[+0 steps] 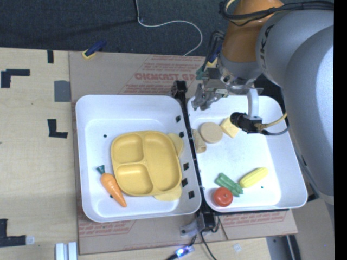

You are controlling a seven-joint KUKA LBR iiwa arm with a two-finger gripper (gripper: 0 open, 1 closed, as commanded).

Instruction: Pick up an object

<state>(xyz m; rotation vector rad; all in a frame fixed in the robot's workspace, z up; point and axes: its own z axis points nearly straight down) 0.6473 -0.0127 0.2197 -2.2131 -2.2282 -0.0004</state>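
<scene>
We see the arm (282, 47) reach in from the right, its orange band at the top of the view, and the gripper (205, 101) hangs over the far left corner of the right bin (282, 199), close to the wall that parts the two bins. Whether it is open or closed we cannot tell; its tips are small and dark against the bin's rim, and we see nothing between them.

Nearest to the gripper lies a tan disc (211, 132), just below it on the bin floor and apart from it. A pale yellow wedge (229, 128) touches the disc's right side, with a black fitting on the arm's cable just beside it. A small beige piece (199, 143) lies left of the disc against the dividing wall.

Farther toward the near edge of the same bin, well apart from the gripper, we find a corn cob (253, 177), a green piece (229, 182) touching its left end, and a tomato (222, 197) just below the green piece.

In the left bin (87, 112) a yellow tray (145, 162) with three compartments lies flat, and a carrot (113, 189) rests at its lower left edge, its green top pointing up-left.
</scene>
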